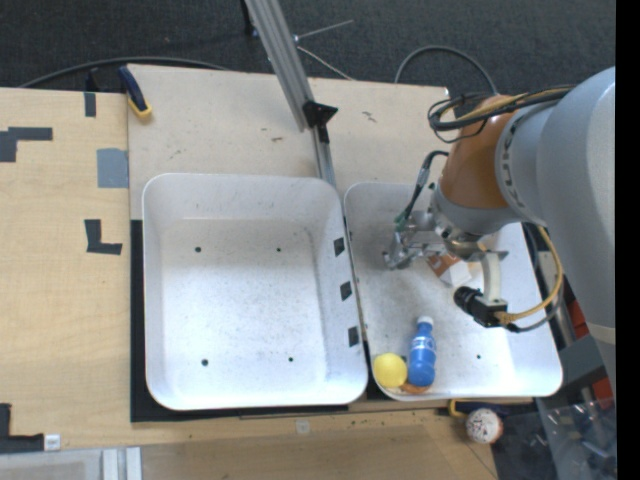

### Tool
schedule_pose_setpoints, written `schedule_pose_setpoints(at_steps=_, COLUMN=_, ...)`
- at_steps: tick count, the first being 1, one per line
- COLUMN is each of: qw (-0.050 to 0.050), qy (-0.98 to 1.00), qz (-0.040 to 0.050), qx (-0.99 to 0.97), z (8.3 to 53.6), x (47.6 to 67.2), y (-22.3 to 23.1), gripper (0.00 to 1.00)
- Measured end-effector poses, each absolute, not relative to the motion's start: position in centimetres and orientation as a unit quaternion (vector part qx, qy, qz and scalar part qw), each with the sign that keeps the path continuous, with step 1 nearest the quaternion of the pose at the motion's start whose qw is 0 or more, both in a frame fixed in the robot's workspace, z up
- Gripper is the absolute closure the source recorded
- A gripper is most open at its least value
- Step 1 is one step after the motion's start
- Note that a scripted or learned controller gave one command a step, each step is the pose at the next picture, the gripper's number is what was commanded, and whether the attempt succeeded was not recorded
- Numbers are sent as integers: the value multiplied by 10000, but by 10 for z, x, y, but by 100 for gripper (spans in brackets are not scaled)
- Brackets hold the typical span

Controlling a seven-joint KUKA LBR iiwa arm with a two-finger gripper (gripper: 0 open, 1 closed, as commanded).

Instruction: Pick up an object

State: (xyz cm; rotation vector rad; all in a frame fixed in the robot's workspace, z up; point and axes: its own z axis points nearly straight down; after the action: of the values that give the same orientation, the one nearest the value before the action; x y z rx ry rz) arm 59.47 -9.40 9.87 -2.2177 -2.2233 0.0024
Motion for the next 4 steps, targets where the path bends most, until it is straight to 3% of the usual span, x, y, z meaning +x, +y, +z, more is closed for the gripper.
schedule_pose_setpoints(at_steps=1, qw=-20, qy=-7074, qz=-13, qx=-7068, z=160, x=599, y=-99, gripper=100)
schedule_pose_setpoints(at_steps=3, qw=-9, qy=-7075, qz=-8, qx=-7067, z=234, x=598, y=-105, gripper=100)
schedule_pose_setpoints(at_steps=4, qw=14, qy=-7093, qz=4, qx=-7049, z=223, x=601, y=-48, gripper=100)
